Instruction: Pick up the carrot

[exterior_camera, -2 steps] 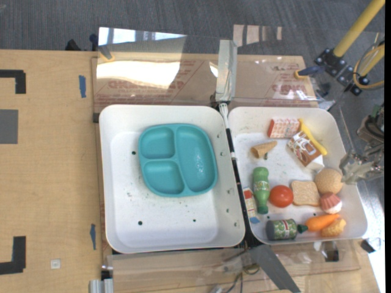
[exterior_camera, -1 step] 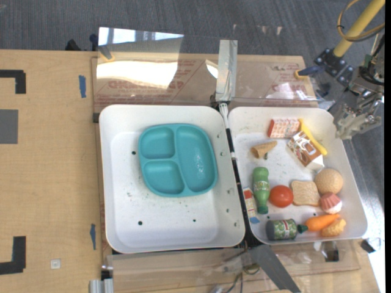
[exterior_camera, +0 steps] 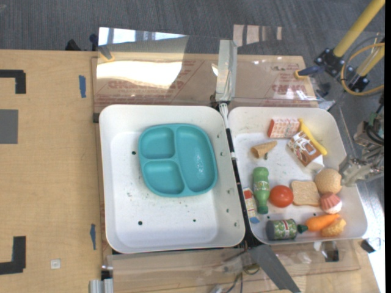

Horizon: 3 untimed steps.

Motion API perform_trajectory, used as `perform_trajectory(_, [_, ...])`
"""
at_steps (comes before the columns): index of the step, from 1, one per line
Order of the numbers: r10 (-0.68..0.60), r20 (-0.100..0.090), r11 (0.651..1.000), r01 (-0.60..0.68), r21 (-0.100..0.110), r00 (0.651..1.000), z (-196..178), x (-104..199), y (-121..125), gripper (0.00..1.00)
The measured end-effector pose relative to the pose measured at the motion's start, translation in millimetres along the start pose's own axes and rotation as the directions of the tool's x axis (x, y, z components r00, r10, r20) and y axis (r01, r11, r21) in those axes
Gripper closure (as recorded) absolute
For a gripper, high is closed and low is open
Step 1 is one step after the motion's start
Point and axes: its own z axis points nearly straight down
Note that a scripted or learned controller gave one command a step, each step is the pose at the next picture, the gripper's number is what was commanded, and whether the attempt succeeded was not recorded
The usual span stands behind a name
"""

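The carrot (exterior_camera: 319, 223) is a small orange piece lying in the right bin (exterior_camera: 342, 133), close to its front right corner. A dark green bottle (exterior_camera: 284, 229) lies on its side against the carrot's left end. A yellow-orange pastry piece (exterior_camera: 335, 227) touches its right end. Just behind it sits a pink and white item (exterior_camera: 330, 204).
The right bin also holds a red tomato (exterior_camera: 281, 196), a toast slice (exterior_camera: 304, 193), a bread roll (exterior_camera: 328, 180), an upright green bottle (exterior_camera: 261, 190), a cracker box (exterior_camera: 283, 127) and a brown packet (exterior_camera: 303, 149). A teal divided plate (exterior_camera: 178, 159) lies in the left bin (exterior_camera: 122, 212).
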Motion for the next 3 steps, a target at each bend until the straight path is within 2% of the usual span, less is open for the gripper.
perform_trajectory(1, [-0.128,0.000,0.992,0.128,0.009,0.992,-61,-8,-15,1.00])
perform_trajectory(2, [-0.041,0.000,0.999,0.041,-0.002,0.999,11,9,42,1.00])
perform_trajectory(3, [-0.109,0.000,0.994,0.109,0.014,0.994,-84,-13,-26,1.00])
